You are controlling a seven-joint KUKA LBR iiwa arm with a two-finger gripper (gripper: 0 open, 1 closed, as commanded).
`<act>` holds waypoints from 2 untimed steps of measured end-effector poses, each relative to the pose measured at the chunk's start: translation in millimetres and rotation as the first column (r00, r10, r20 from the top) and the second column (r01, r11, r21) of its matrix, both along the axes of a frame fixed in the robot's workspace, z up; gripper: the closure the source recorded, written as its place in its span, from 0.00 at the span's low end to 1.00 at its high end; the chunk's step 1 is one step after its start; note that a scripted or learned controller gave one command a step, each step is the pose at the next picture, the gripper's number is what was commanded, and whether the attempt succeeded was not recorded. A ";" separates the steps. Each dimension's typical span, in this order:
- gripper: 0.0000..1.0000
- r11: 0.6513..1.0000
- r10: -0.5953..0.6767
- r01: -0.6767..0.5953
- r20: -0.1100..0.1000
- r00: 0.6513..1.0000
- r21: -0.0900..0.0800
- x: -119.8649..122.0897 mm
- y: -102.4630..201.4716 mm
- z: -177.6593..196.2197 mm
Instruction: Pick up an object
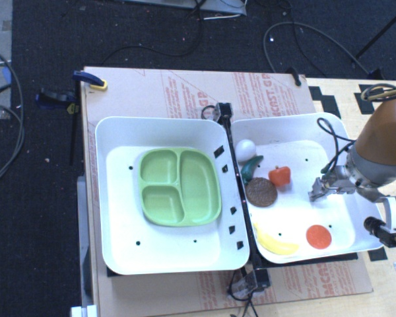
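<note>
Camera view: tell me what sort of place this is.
Probably a robotics lab test bench. A robot arm reaches over two white bins on a cardboard-covered bench, toy food such as a yellow banana lies in one, and loose cables trail across the dark floor.

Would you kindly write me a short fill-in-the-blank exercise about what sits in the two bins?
1. The green divided plate lies in the ____ bin.
2. The yellow banana lies beside a flat ____ disc near the right bin's front wall.
3. The plate has ____ compartments.
4. The gripper hangs over the ____ bin.

Missing words: left; red; three; right
</note>
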State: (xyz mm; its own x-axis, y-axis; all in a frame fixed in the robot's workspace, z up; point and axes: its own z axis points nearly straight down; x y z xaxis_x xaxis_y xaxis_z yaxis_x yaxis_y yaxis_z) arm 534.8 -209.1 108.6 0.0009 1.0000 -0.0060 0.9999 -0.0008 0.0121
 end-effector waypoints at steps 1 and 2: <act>1.00 1.000 0.001 -0.001 -0.008 1.000 0.005 10.7 -3.3 52.8; 1.00 1.000 0.001 -0.001 -0.009 1.000 0.005 11.2 -3.3 101.7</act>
State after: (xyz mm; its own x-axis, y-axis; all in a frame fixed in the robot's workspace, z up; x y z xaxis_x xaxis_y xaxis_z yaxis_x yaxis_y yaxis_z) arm 546.0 -212.4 210.4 -0.0005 1.0000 -0.0009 1.0000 0.0005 0.0029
